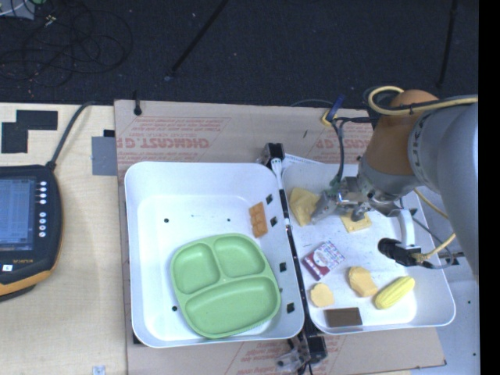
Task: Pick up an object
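1. You'll find the gripper (337,201) low in the right bin (437,307), toward its 11 o'clock corner, with the grey arm (437,147) reaching in from 3 o'clock.
2. You cannot tell from this view whether the gripper is apart, together or clamped on anything; the wrist hardware hides that.
3. Just at the gripper's 9 o'clock lies a pale yellow wedge (304,205), close to or touching it.
4. A small yellow square piece (357,223) sits at the gripper's 5 o'clock, just beside it.
5. Toward 6 o'clock in the same bin you have a red-and-white packet (322,258), a round yellow piece (321,294), a yellow lump (362,281), a corn cob (394,292) and a brown block (342,317).
6. The left bin (156,186) holds a green divided plate (225,284) and an orange block (258,219) at the plate's 1 o'clock.
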### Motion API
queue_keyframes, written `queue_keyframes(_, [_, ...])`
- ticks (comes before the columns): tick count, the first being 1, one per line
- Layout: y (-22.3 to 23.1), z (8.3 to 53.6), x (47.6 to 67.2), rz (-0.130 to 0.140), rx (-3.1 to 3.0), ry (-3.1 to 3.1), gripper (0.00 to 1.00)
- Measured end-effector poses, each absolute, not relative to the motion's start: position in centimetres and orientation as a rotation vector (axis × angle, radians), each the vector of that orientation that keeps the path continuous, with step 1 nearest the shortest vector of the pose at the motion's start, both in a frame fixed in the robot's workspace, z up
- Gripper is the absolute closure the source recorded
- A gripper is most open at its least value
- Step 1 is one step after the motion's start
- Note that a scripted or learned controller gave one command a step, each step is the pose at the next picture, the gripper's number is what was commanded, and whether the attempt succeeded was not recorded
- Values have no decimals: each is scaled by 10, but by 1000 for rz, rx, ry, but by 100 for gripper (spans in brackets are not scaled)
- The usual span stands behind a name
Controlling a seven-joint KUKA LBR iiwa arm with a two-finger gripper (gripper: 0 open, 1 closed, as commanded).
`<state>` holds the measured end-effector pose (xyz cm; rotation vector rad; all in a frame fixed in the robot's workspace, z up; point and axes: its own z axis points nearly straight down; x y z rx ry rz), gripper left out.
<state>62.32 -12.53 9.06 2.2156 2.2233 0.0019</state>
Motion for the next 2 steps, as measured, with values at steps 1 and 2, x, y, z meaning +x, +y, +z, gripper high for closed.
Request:
queue_keyframes(1, [-118,91,645,-2,2219,2223,0])
queue_keyframes(2, [-94,89,643,-2,2221,2224,0])
